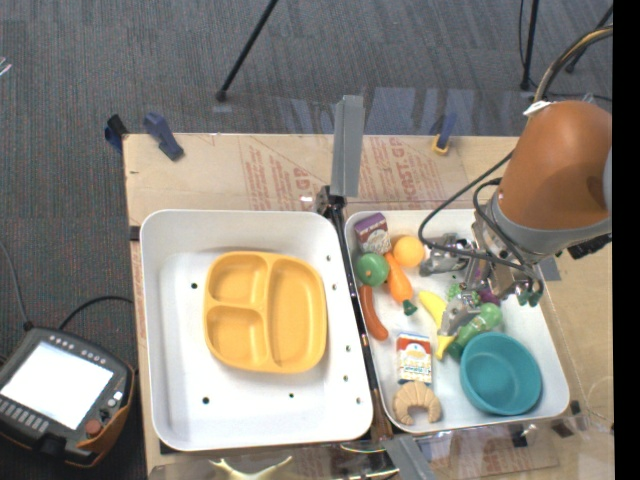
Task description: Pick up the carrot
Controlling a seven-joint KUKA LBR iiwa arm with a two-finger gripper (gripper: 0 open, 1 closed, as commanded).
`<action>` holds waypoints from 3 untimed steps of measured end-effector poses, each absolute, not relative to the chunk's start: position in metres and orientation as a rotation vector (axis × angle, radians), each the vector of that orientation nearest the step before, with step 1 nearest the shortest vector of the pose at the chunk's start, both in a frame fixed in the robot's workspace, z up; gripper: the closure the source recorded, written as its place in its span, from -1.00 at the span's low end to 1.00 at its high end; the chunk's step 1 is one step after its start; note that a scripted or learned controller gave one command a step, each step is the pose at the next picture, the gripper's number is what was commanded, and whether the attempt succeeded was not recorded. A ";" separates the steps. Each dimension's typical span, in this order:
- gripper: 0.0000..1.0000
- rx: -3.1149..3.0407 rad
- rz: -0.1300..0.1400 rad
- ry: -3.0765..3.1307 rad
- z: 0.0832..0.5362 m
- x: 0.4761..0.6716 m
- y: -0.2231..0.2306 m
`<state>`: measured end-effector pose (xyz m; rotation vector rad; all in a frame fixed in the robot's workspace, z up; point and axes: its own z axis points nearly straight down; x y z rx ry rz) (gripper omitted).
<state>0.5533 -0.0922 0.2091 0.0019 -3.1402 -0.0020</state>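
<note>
Camera view looks down on a worktop point(250, 173) of brown board, and going from left to right, a handheld control pendant point(62, 393) with a pale screen lies on the floor at the lower left corner. Next comes the left white bin point(170, 268), which holds a yellow divided plate point(266, 310) with three compartments, lying flat near the bin's middle. Just past the divider, the right white bin point(556, 393) is crowded: a small purple carton point(372, 232) sits at its upper left, a green round fruit point(372, 268) just below it, and a reddish sausage point(373, 313) runs down along the left wall. An orange ball-shaped fruit point(408, 251) lies beside the carton, and the carrot point(400, 285) lies just below that fruit, slanted, touching or nearly touching it, between the green fruit and a yellow banana point(432, 305). Below these stand a small snack box point(414, 357) and a croissant point(418, 402) near the front wall. A teal bowl point(500, 372) sits at the lower right. The gripper point(470, 293) hangs over the bin's right half, just right of the banana and apart from the carrot; whether its fingers are apart or together cannot be told from this angle.
</note>
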 end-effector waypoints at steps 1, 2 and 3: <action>-1.00 0.003 -0.003 -3.135 0.137 0.594 -0.100; -1.00 -0.174 0.002 -3.166 0.100 0.573 -0.110; -1.00 -0.144 0.004 -3.149 0.092 0.599 -0.083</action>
